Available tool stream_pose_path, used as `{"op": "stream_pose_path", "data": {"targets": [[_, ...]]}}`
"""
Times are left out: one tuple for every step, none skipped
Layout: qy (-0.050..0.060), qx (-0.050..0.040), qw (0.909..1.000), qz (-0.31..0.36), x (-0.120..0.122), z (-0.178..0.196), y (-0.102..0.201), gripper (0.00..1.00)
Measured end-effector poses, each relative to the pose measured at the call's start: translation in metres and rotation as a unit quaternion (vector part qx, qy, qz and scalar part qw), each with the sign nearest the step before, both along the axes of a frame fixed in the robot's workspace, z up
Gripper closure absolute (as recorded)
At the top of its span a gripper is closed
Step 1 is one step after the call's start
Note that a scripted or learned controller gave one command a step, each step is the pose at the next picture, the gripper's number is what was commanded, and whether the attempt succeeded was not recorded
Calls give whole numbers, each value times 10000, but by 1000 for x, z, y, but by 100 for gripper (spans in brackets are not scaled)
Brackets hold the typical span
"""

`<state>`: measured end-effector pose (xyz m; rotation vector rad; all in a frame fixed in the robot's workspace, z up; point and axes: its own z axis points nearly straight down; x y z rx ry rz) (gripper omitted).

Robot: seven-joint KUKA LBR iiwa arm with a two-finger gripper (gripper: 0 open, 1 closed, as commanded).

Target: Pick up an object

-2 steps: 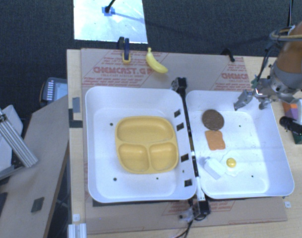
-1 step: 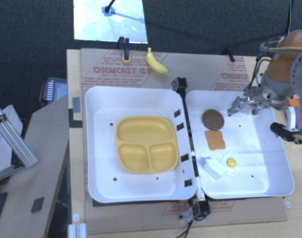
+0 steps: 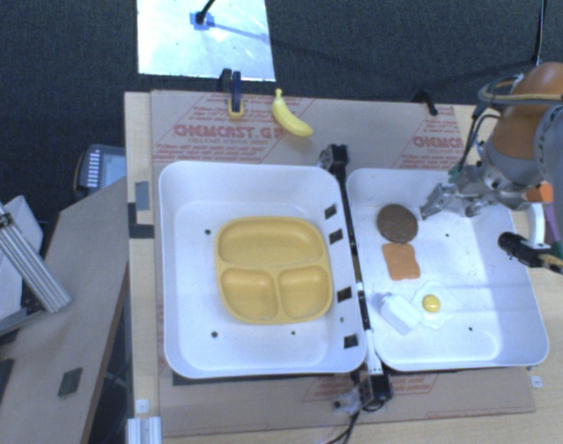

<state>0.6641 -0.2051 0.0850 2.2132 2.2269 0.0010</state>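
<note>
In the right bin (image 3: 512, 336), a brown round patty (image 3: 397, 222) lies nearest the arm, with an orange toast-like slab (image 3: 401, 262) just below it and a fried egg (image 3: 430, 302) and a white block (image 3: 398, 314) further toward the front. The gripper (image 3: 455, 198) hovers up and to the right of the patty, over bare bin floor, its two fingers spread apart with nothing between them. The patty lies to the gripper's left and slightly forward, so I judge it the likeliest target. The left bin (image 3: 184, 276) bears a yellow divided tray (image 3: 270, 268); a toy banana (image 3: 290, 117) rests on the board behind.

Dark carpet (image 3: 59, 63), pale wooden bench (image 3: 96, 266)
</note>
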Motion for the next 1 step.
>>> {"op": "stream_pose_path", "data": {"targets": [[-22,-10,10000,11,1,12,0,100]]}}
